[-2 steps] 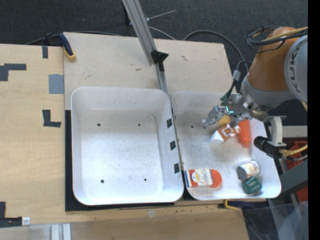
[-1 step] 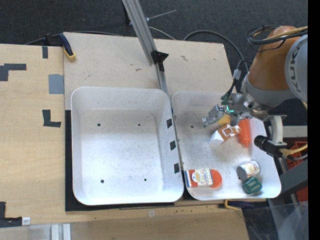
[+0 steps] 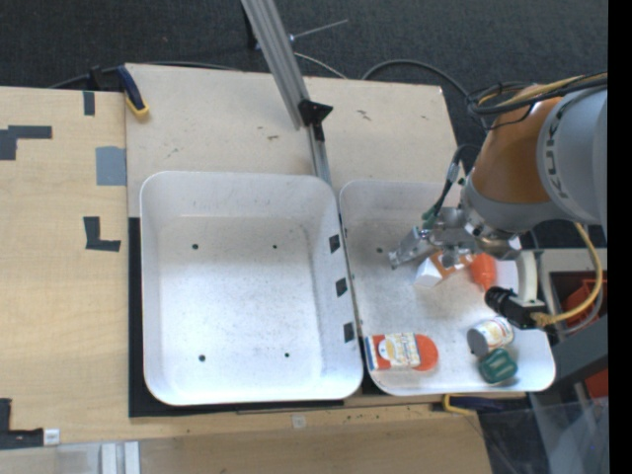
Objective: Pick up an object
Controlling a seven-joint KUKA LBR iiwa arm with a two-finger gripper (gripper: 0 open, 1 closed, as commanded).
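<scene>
The grey arm reaches low into the right bin, gripper down beside a small white-and-orange object, likely its target. Whether it grips, I cannot tell. Near the bin's front edge lie an orange-and-white packet and a green piece.
</scene>
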